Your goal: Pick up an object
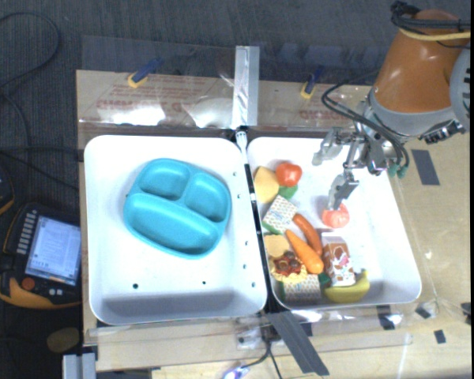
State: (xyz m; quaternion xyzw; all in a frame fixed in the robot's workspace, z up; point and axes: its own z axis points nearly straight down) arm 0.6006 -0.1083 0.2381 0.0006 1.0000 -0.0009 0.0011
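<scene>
Overhead, camera view: gripper (337, 204) low in right bin (383, 212), fingers pinching small red-pink object (336, 216), near bin centre. Toy food cluster (304, 251) lies at 7 o'clock from it; blue tray (178, 205) at 9 o'clock, left bin. Grip looks shallow: lift straight, slowly, no swing.

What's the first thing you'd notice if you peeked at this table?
The big bright blue plastic divided plate lying by itself in the left white bin jumps out first. Next comes the jumble of colourful toy food along the right white bin, like the two orange carrots. Above them hangs the grey and orange robot arm.
</scene>
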